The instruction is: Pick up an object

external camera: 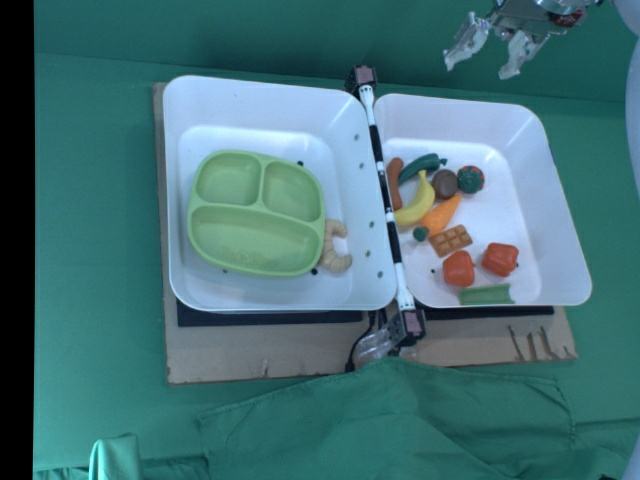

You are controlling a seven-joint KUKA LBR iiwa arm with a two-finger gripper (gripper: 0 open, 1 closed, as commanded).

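1. Your likeliest trouble is the crowding in the right bin [560, 218]. The banana [417, 204] lies touching the carrot [441, 214] and a reddish sausage-shaped piece [396, 182], with a green cucumber [421, 164] just above them. If the jaws come down there, you could nudge one piece aside or pinch two at once.
2. The pieces look small, smooth and rounded, so I judge a grasp that lands off-centre may squirt the piece out sideways. The two orange-red peppers [479, 264] and the flat green piece [486, 293] lie more apart from the cluster and look like safer targets.
3. Pieces near the bin wall, such as that green one at the front edge, leave little room for a finger on the wall side.
4. In the left bin [200, 103], the pale croissant-like item [334, 249] sits against the green divided plate [257, 213]; the plate rim would block one finger there.
5. The gripper [492, 53] hangs high beyond the far right corner of the right bin, over the green worktop [100, 218], well apart from every object. Its jaws are spread wide and hold nothing, tips pointing down and to the view's left.
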